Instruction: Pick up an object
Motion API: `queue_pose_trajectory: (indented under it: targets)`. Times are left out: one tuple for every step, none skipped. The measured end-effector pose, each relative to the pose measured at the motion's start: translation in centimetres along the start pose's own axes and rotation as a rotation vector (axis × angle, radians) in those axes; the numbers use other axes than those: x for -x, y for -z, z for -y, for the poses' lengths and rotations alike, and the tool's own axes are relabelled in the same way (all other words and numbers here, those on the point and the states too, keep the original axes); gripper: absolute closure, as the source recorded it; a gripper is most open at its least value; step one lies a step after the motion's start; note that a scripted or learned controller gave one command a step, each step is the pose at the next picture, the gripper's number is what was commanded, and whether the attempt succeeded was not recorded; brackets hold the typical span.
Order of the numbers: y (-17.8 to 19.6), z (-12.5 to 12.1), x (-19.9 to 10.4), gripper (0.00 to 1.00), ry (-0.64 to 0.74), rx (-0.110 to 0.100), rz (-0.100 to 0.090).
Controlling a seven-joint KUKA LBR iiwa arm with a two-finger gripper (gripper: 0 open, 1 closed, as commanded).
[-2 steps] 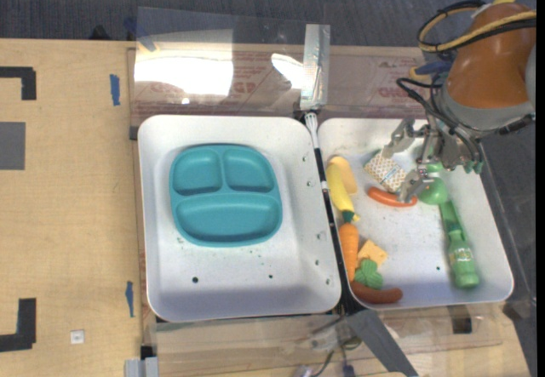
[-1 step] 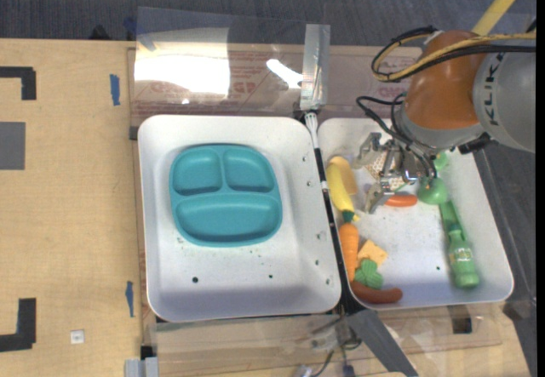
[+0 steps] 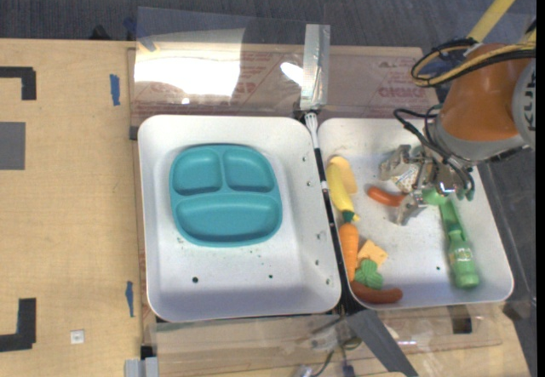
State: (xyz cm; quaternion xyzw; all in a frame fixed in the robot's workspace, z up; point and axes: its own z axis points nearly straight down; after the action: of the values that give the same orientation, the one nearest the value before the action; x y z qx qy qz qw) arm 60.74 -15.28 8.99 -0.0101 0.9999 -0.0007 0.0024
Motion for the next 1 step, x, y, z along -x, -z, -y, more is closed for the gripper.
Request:
queue_pose_trajectory:
  targets:
    - [-0.09,-4.91,0.97,0.00,0.058,0.002,0.006]
